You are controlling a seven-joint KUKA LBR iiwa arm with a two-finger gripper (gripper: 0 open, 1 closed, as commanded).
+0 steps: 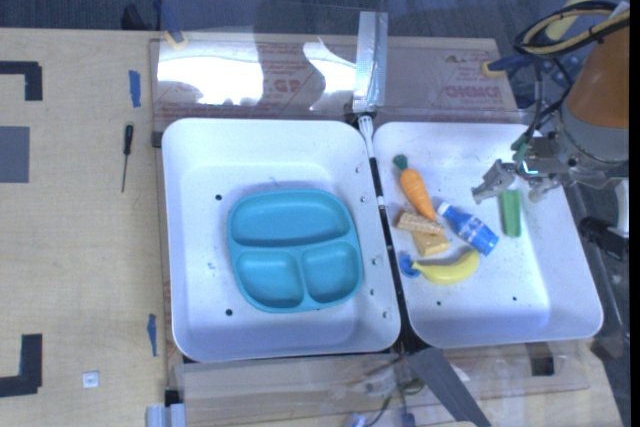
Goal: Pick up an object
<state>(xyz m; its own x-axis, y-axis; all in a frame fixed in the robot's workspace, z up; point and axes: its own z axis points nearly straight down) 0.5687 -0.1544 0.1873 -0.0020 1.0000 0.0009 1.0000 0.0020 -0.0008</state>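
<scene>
Right bin (560, 310), near to far: a banana (447, 267) at 6 o'clock of the cluster, a cracker (423, 226) and blue bottle (470, 229) mid-cluster, a carrot (417, 192) at 11 o'clock, and a green stick (511, 212) at 3 o'clock. These small toys are probably light, stiff and slick; the stick's narrow middle suits a pinch. The tool (527, 177), fingers spread and holding nothing, hovers at the stick's far end.

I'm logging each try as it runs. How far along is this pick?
Done: the gripper has been brought over the right bin, beside the green stick. In hand: nothing shows between its fingers. Left: the grasp and lift; the carrot, banana and blue bottle all lie in the bin.
</scene>
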